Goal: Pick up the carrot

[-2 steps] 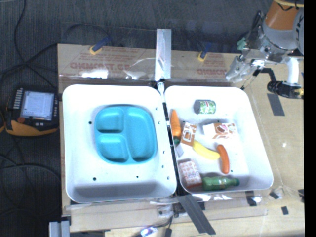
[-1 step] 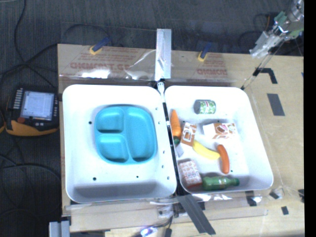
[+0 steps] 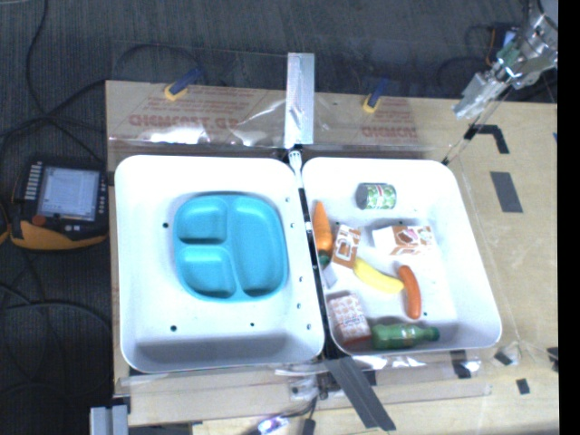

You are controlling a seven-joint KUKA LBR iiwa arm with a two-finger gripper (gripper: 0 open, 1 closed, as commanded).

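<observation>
1. Gripper (image 3: 475, 96) at upper right of frame, outside bins; finger state indeterminable.
2. Carrot (image 3: 322, 227) against right bin's (image 3: 471, 270) left wall, centre frame.
3. Risk: wall blocking finger; adjacent packet (image 3: 347, 245) grabbed instead.

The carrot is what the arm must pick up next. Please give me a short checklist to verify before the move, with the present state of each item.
1. Carrot visible from above: ok.
2. Carrot lies in the right bin, against its left wall: not ok, little room on that side.
3. Snack packet touches carrot: not ok.
4. Gripper is beyond the right bin's far corner, away from the carrot: ok.
5. Jaws open: cannot tell.
</observation>
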